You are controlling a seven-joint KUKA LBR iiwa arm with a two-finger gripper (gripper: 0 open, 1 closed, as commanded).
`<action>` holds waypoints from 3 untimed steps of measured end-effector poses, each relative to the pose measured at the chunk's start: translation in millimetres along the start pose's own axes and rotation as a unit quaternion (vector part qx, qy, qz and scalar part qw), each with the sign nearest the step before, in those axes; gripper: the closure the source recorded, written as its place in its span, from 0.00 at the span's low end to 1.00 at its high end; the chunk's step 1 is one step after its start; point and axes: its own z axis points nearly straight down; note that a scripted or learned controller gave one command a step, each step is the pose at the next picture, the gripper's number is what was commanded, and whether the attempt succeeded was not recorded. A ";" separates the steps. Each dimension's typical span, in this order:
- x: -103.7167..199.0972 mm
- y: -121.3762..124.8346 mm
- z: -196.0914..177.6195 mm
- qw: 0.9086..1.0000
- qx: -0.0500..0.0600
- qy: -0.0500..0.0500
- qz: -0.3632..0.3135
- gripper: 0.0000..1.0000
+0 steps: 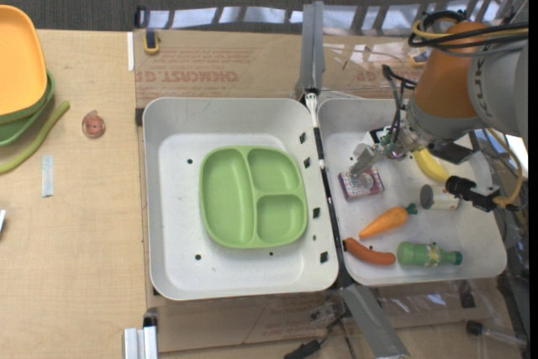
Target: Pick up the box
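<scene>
The left bin [160, 206] holds a green divided plate [252, 196]. The right bin [496, 252] holds the box [362, 183], small and pinkish, near its left wall, plus a carrot [386, 221], a red chili pepper [370, 254], a green bottle [427, 255] and a banana [430, 165]. On the desk [76, 265] at far left lie stacked yellow and green plates [18, 71]. The gripper [363, 162] hangs just above the box; whether it is open or closed I cannot tell.
</scene>
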 end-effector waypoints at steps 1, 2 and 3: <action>-3.0 19.4 1.0 1.000 0.005 0.003 0.020 0.00; 23.3 -29.8 0.3 0.999 0.001 0.002 0.040 0.00; 1.4 5.4 0.5 0.998 0.001 0.001 0.060 0.00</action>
